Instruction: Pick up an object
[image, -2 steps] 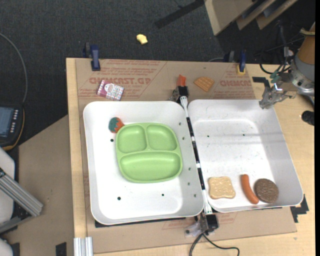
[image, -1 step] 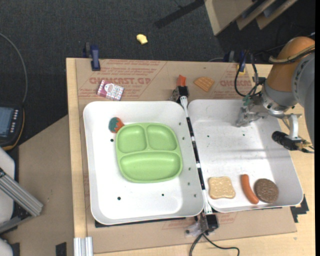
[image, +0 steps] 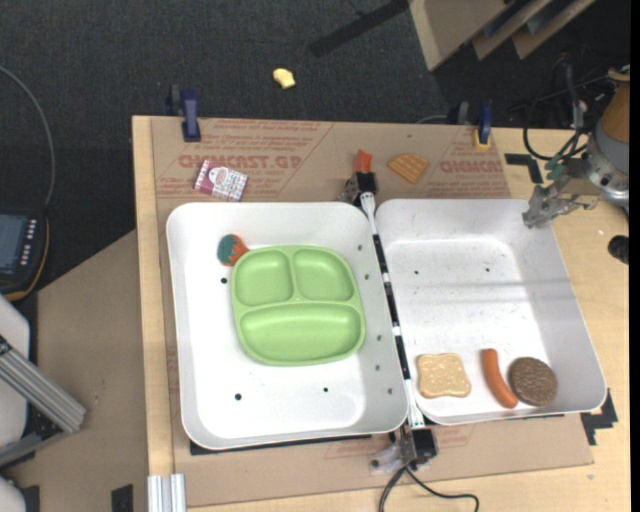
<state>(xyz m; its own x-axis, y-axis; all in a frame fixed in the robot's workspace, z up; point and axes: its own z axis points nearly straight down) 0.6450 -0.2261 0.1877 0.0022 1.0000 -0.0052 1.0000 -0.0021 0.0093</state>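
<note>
Down at five o'clock in the right bin (image: 470, 250) sit the toast slice (image: 443, 376), the sausage (image: 499, 378) and the brown patty (image: 532, 381) in a row, touched by nothing. Out at two o'clock the gripper (image: 548, 205) hangs over the bin's far corner, carrying nothing; fingers, cannot tell. At nine o'clock, the green divided plate (image: 297, 304) lies in the left bin (image: 200, 330).

L bin (image: 200, 380): green tray (image: 297, 305) | R bin (image: 560, 290): toast (image: 443, 376), sausage (image: 498, 378), patty (image: 533, 381)
</note>
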